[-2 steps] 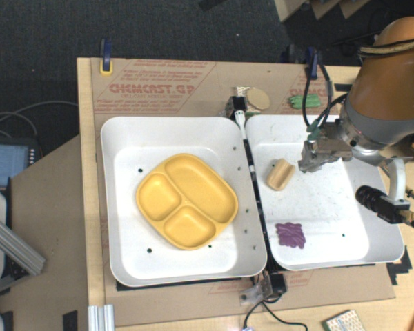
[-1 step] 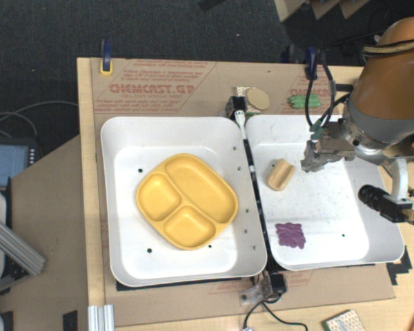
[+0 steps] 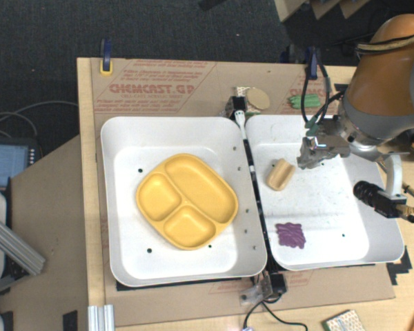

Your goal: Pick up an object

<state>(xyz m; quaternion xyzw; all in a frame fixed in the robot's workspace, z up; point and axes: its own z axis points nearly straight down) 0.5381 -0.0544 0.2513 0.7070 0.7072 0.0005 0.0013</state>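
A tan block (image 3: 280, 174), short and rounded like a cork or wooden peg, lies tilted in the right bin (image 3: 372, 243), near that bin's left wall and in its upper half. A flat purple piece (image 3: 290, 234) with ragged edges lies in the same bin, lower down and well apart from the block. The claw (image 3: 309, 158) hangs over the right bin just beside the tan block, to its right and slightly above it in the view; nothing shows between its tips, and whether they stand apart or together cannot be told. The arm (image 3: 383, 88), grey with an orange band, enters from the right. The left bin (image 3: 121, 185) holds a yellow divided plate (image 3: 186, 200) with three compartments, lying flat near the middle. Both bins rest side by side, walls touching, on the cardboard-covered surface (image 3: 159, 85).
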